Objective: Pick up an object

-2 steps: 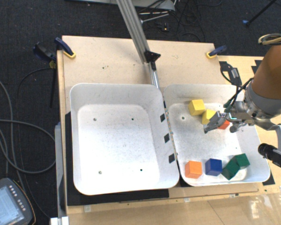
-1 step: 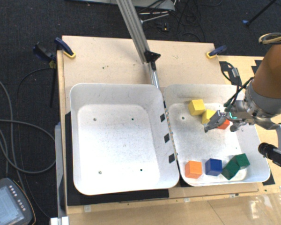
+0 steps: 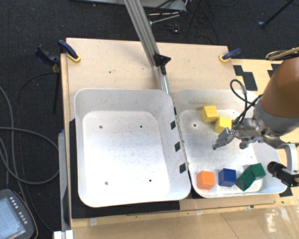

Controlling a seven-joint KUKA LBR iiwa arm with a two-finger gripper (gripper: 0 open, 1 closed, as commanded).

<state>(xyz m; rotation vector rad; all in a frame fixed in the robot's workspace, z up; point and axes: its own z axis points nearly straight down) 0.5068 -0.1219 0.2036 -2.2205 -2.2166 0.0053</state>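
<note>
The right-hand bin point(image 3: 189, 180) held the candidates: two yellow cubes, one point(image 3: 209, 113) in the upper middle of that bin and a second point(image 3: 222, 124) just below and to the right of it, the two touching or nearly so. Along the bin's lower edge sat an orange cube point(image 3: 206, 179), a blue cube point(image 3: 227, 177) just beside it, and a green block point(image 3: 250, 176) further right, which might have been two green pieces pressed together. The left-hand bin point(image 3: 84, 133) lay to the left of centre.

All of them looked like small, rigid blocks, probably wood or foam, light and not fragile. Their flat, parallel faces would suit a two-finger pinch across opposite sides. Smooth painted faces could slip if the grip came at a corner, so a square approach seemed wise. The touching yellow pair left little room for a finger between them; the outer faces looked freer.

The gripper point(image 3: 223, 141) hung in the middle right of the frame, its tip just below the second yellow cube and well above the orange and blue ones. Whether its fingers stood apart or together could not be told, and nothing was visibly held. The nearest target appeared to be the second yellow cube, just up from the tip.
</note>
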